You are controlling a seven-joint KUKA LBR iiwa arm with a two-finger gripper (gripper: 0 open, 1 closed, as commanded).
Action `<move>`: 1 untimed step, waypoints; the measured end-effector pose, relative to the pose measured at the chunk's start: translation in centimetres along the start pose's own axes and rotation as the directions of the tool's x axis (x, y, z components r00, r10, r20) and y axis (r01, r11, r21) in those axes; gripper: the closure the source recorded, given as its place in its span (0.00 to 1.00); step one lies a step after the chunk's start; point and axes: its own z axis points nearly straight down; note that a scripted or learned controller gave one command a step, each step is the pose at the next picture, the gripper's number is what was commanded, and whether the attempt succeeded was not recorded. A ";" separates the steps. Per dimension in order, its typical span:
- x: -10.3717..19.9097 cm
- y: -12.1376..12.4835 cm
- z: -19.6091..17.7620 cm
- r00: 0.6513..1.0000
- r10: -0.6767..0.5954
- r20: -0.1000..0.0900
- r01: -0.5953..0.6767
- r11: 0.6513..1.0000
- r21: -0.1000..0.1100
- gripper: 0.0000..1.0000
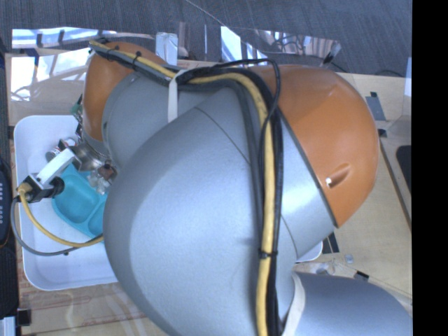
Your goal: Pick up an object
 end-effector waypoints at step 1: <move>0.8 -0.5 -2.8 0.997 0.076 -0.002 -0.076 0.997 -0.002 1.00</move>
